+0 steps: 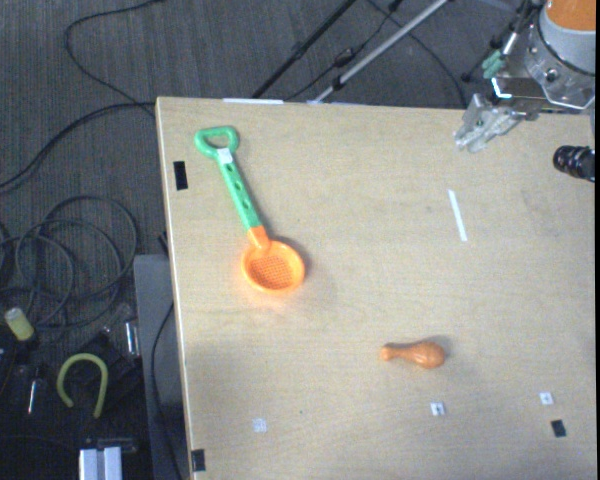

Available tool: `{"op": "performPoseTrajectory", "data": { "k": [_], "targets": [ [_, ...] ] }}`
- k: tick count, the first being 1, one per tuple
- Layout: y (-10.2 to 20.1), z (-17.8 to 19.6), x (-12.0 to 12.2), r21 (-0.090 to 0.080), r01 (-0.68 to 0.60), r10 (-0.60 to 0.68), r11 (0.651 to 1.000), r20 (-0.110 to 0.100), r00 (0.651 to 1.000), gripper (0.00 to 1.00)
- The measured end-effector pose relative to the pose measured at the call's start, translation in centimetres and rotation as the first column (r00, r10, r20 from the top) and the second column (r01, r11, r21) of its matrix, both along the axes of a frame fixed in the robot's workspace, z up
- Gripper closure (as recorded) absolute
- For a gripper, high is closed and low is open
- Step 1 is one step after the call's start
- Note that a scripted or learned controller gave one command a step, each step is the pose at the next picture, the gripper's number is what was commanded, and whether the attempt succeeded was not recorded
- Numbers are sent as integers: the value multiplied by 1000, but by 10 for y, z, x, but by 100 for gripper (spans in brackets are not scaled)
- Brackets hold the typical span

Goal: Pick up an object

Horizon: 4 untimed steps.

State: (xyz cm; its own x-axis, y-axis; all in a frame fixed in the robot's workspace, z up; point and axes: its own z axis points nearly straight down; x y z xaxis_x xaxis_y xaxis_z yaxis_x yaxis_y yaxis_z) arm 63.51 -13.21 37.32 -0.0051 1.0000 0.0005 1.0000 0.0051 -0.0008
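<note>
Nearest lies an orange drumstick toy, well below the hand, whose grip I cannot tell

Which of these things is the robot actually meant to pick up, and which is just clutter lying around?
For the job:
- sieve spoon, green handle, orange bowl, on the board
- small orange drumstick-shaped toy, on the board
- gripper, at the board's far right corner, above it

Just lying about:
- white strip on the board
- cables on the floor, left
- green U-shaped piece on the floor
</note>
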Motion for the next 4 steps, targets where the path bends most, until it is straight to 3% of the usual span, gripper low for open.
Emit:
{"op": "performPoseTrajectory", "data": {
  "k": [1,4],
  "targets": [
    [88,60,-16,-1,63,-63,998,-1,998,100],
    [89,87,-15,-9,63,-63,998,-4,998,100]
  ]
}}
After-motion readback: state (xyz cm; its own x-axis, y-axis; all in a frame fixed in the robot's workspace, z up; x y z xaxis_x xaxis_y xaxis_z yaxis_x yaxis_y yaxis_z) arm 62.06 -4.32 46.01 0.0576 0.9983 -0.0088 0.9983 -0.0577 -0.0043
